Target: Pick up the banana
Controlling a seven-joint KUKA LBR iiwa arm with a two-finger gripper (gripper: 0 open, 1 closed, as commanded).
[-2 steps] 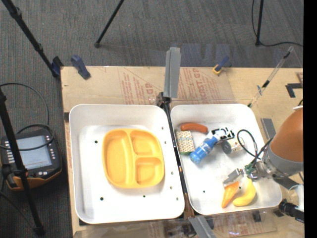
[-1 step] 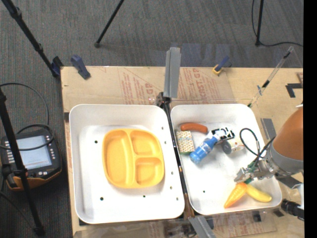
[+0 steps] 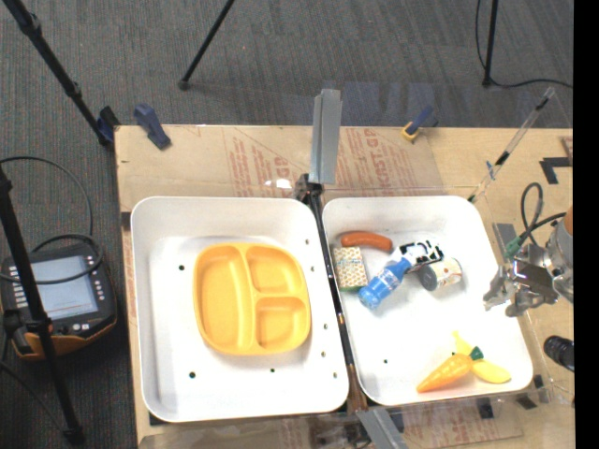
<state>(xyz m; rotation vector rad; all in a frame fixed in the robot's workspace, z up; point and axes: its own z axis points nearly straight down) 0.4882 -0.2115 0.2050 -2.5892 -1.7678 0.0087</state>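
My end effector (image 3: pixel 522 288) hung just outside the right bin's (image 3: pixel 412 206) right rim, partly cut off at the frame's edge; I could not tell its state from this view. The banana (image 3: pixel 485 367) lay in that bin's near right corner, touching a toy carrot (image 3: pixel 447 372) that overlapped part of it. A yellow divided plate (image 3: pixel 251 297) sat in the left bin (image 3: pixel 159 344).

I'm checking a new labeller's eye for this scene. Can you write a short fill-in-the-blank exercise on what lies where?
1. The yellow divided plate lies in the ____ bin.
2. The banana touches a toy ____.
3. The blue bottle lies just below the ____.
4. The gripper is outside the right bin's ____ edge.

Missing words: left; carrot; sausage; right
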